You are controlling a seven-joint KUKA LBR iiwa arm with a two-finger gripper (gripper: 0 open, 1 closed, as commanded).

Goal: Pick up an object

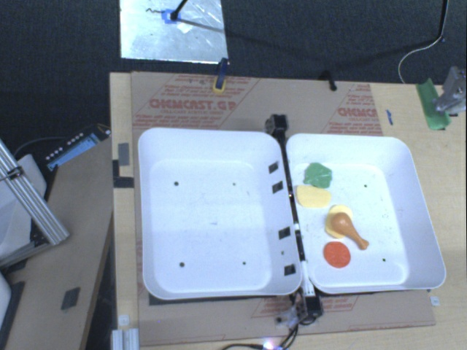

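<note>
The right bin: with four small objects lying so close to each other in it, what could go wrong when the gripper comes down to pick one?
1. The yellow piece touches the green piece and lies very near the orange drumstick-shaped toy, so the fingers may push a neighbour or catch two things.
2. The red disc looks flat, so the fingers may slide over it.
3. All lie near the wall of the right bin at the divider, which could block one finger.

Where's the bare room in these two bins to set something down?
The left bin has a bare floor wall to wall. In the right bin, the right half is bare. It is crowded along the divider: green piece, yellow piece, drumstick toy, red disc.
</note>
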